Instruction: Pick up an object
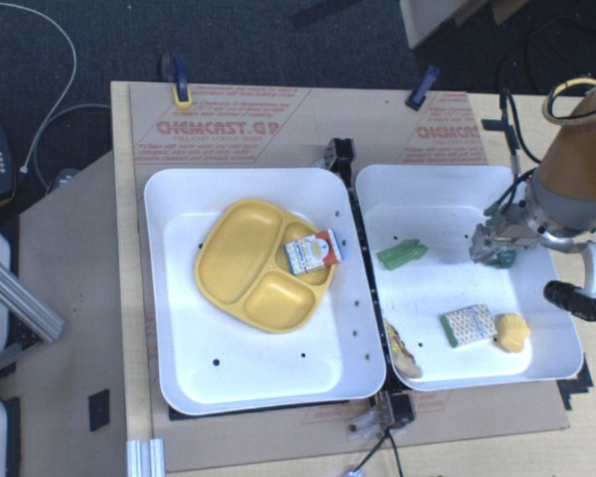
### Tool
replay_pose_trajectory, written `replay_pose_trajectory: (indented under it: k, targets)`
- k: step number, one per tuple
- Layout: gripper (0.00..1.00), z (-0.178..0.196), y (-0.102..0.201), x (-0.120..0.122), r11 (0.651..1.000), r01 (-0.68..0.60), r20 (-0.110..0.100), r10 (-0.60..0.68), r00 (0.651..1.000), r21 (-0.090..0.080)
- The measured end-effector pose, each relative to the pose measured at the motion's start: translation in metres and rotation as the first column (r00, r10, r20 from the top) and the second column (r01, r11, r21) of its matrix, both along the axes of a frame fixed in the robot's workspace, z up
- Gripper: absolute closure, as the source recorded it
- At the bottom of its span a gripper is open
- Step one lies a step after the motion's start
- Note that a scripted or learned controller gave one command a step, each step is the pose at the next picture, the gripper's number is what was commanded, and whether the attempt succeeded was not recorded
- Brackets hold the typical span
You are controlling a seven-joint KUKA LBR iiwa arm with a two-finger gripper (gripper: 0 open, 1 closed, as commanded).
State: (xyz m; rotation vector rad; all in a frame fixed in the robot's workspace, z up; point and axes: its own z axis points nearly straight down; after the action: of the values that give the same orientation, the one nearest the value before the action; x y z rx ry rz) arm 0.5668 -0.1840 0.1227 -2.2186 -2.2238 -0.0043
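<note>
Worktop: the worktop carried two shallow white bins side by side, the left bin and the right bin.
Arm: it reached in from the right, its orange band above the wrist, and ended low over the far right part of the right bin.
Tool: the tool sat close to the bin floor. Something small and teal showed at its tip, but whether it was gripped could not be told, nor how wide the tool stood.
Nearest candidates: a green object lay on the bin floor to the left of the tool, apart from it. A speckled green-edged sponge block and a yellow lump lay touching each other nearer the front wall.
Other items: a pale banana-like piece rested against the right bin's left wall. In the left bin a yellow divided plate bore a small carton at its right edge.
Step in hand, as judged: closing on whatever lay under the tip.
Doing it well: centre over the piece, descend fully to the floor, close firmly, then lift straight up and slowly, so that a loose hold shows early.
Risk: a small piece could squirt sideways.
</note>
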Motion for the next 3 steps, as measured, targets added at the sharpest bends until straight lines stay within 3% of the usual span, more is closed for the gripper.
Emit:
replay_pose_trajectory:
  k: [3]
  targets:
    - [1.00, 0.151, -0.007, 0.012, 1.000, 0.001, 0.005, -0.001, 1.000, -0.005]
